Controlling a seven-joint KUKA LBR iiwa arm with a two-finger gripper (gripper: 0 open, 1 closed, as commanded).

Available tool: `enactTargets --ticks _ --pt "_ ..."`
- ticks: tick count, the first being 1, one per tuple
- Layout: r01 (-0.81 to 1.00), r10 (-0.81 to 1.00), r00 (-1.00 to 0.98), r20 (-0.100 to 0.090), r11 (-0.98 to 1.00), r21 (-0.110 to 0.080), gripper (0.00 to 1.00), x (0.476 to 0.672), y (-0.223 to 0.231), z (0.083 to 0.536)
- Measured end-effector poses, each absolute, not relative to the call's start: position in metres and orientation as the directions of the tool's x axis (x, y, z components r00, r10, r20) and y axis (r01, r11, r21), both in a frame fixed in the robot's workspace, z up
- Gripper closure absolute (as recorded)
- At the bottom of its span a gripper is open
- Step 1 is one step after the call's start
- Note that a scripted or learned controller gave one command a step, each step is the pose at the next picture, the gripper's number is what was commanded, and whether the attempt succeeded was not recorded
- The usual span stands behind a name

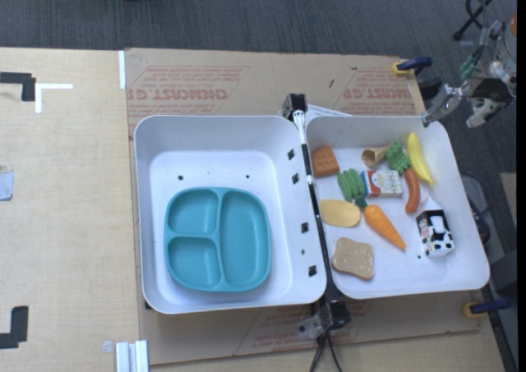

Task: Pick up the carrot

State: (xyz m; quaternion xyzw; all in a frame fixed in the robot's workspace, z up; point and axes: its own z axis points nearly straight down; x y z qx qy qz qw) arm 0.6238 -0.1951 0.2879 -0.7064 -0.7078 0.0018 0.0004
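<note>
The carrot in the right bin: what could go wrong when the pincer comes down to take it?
The carrot lies close to the yellow potato-like piece and the bread slice, so a finger may land on one of them. It is tapered and lies at a slant, so it may slip out. The pincer is outside the right bin.

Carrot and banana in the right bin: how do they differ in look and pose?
The carrot is orange and tapers to a point, while the banana is yellow and gently curved. The carrot lies near the bin's middle, slanting down to the right beside the potato; the banana lies near the far right wall, next to the broccoli. Both lie flat in the right bin, untouched.
</note>
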Motion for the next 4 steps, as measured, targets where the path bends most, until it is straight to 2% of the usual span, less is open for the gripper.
enactTargets --ticks 1,2,3,4 --pt "0.999 0.999 -0.042 -0.001 0.042 -0.003 0.0 0.594 -0.136 0.204" --pt "0.99 0.99 -0.14 0.0 0.14 -0.002 0.0 0.558 -0.138 0.095" --pt "0.991 0.991 -0.134 -0.002 0.134 0.0 1.0 0.559 -0.139 0.104" --pt "0.997 0.997 -0.079 -0.002 0.079 -0.001 1.0 0.563 -0.071 0.191"
